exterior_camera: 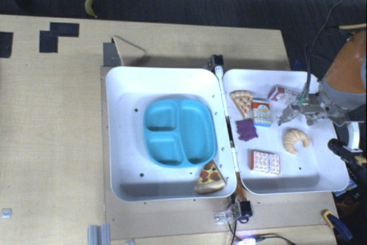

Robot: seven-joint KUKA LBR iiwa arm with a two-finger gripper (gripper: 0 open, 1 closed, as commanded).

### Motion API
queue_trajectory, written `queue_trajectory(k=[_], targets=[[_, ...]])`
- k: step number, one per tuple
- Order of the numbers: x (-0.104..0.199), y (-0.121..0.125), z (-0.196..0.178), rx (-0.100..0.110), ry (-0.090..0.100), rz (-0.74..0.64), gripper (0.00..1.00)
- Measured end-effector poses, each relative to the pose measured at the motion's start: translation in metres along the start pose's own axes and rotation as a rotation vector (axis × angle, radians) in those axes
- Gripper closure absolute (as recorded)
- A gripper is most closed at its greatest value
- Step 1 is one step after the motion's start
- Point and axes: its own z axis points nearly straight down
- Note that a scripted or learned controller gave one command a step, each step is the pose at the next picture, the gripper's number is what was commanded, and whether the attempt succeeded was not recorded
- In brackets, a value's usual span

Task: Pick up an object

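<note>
My gripper (290, 110) hangs over the right bin (327, 181), reaching in from the right, open with nothing between its fingers. A croissant (296, 140) lies just below it. A red and white packet (276, 93) lies just above and left of it. Further left are a pizza slice (242, 102), a small blue and red carton (262, 113) and a purple piece (246, 129). A red patterned box (264, 162) lies near the bin's front.
The left bin (123, 123) holds a blue divided plate (178, 131) and a second pizza slice (210, 177) at its front right corner. A ridge (225, 117) divides the two bins. Cables and a connector (241, 210) sit at the bench front.
</note>
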Motion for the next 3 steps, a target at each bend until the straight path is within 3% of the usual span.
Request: queue_trajectory(k=[1, 2, 3], targets=[[0.034, -0.086, 0.008, 0.007, 0.002, 0.004, 0.0], [0.034, -0.083, -0.003, 0.002, 0.001, 0.003, 1.0], [0.034, -0.084, -0.003, 0.002, 0.001, 0.003, 0.0]])
